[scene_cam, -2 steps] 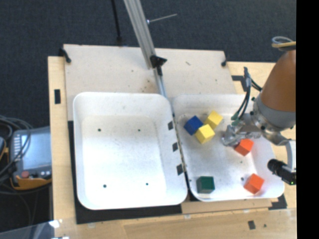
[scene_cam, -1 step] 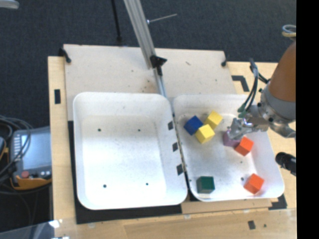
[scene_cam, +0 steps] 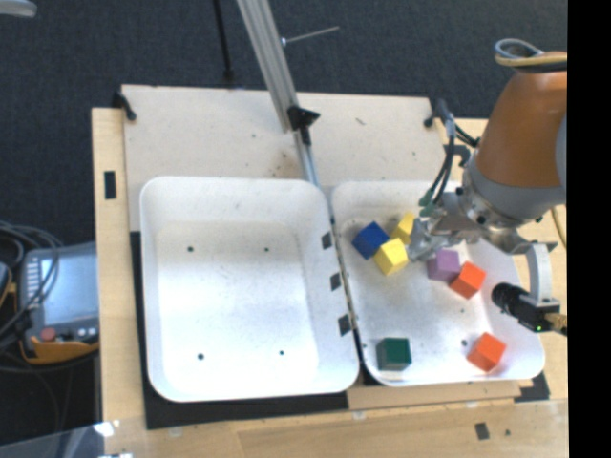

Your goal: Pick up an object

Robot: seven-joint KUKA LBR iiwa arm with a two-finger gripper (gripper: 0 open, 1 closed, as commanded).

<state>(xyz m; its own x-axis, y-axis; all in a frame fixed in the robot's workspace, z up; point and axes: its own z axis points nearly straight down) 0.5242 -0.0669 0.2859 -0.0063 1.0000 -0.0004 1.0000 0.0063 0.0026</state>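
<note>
Probably we risk pushing instead of picking, because our gripper [scene_cam: 427, 243], whose opening we cannot tell, hangs in the right bin [scene_cam: 420, 370] among 3 crowded blocks: yellow cube [scene_cam: 391, 257], blue cube [scene_cam: 369, 239] and purple cube [scene_cam: 443, 264].

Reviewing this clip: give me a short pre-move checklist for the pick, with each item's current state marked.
1. Gripper is over the right bin, among the blocks: ok.
2. A block visibly held between the fingers: cannot tell; the wrist hides them.
3. Target singled out: not ok; the yellow block, blue block and purple block crowd together near the gripper.
4. Easier isolated targets exist: ok; the green block and the lower orange block sit apart.
5. Left bin wall away from the arm: ok.
</note>
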